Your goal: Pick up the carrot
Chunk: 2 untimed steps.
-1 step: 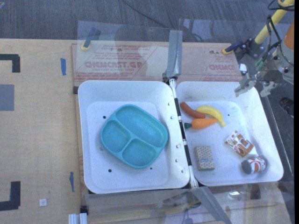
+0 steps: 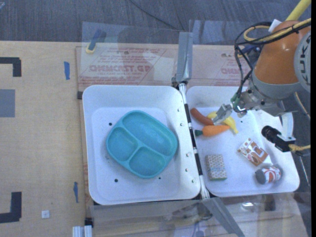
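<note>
The carrot (image 2: 215,130) is lying in the right bin (image 2: 291,181), right of frame centre, crowded by a sausage (image 2: 201,116) and a banana (image 2: 230,125). The end effector (image 2: 223,113) is hovering just above it, fingers apart, gripping nothing.

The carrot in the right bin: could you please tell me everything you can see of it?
The carrot is a small orange toy, smooth and plastic-looking, with a green tip at its left end. It lies flat, roughly crosswise, in the upper left part of the right bin. A reddish sausage-like piece lies just above it and a yellow piece meets its right end. The hand hovers close above and to the right, not gripping it.
</note>
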Each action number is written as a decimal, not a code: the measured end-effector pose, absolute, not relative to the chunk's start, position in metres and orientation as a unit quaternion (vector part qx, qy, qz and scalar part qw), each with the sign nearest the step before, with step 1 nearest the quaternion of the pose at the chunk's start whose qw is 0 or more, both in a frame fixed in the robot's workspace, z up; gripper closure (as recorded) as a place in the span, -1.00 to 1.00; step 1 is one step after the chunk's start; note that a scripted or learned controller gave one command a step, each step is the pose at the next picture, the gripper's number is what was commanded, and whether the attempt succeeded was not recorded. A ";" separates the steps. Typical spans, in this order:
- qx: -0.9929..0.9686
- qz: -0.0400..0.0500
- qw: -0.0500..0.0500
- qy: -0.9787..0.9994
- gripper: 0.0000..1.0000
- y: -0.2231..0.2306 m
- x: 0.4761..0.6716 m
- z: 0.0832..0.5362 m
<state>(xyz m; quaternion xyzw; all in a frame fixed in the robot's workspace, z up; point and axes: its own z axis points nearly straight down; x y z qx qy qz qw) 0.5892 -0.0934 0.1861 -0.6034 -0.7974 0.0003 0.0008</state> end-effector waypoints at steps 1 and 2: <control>-0.561 -0.001 -0.002 -0.828 -1.00 -0.067 0.616 0.233; -0.471 0.000 0.000 -0.882 -1.00 -0.113 0.573 0.151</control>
